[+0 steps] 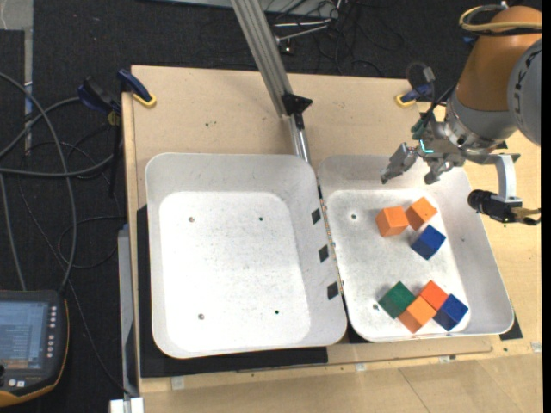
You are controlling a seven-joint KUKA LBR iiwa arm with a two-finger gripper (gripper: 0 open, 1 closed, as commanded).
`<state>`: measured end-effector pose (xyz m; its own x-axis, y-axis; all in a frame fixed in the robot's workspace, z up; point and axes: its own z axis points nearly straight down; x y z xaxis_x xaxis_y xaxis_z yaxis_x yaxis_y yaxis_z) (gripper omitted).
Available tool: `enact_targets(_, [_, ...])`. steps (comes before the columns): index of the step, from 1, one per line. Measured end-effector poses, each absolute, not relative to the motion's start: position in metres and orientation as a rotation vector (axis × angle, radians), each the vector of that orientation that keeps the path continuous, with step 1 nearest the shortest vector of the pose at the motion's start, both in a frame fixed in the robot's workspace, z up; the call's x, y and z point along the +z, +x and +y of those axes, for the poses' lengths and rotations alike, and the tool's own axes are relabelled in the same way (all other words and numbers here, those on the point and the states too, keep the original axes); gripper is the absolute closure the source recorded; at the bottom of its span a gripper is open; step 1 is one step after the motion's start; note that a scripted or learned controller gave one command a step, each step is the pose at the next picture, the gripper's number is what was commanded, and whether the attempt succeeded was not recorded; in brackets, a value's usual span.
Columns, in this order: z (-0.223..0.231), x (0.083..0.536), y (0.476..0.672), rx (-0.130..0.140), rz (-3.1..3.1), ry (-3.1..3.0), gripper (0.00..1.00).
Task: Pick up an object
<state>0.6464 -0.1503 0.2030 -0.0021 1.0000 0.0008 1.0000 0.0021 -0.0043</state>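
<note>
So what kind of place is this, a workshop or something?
Most likely a robotics lab: a robot arm hangs over two white bins, coloured blocks lie in the right one, cables trail across the floor.

surface point(224, 114): you see tan board, evenly lit | floor point(69, 24): dark carpet all around it | cables point(34, 153): loose on your left | clamps point(129, 84): blue and yellow at the back corners | metal strut point(263, 46): slants in from the top | handheld pendant point(26, 342): bottom left, screen lit
</note>
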Motion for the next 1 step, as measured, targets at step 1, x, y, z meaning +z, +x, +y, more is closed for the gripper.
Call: enact_targets(1, [-0.1502,0.2062,0.6474,0.001,-2.226,-2.218,0.00])
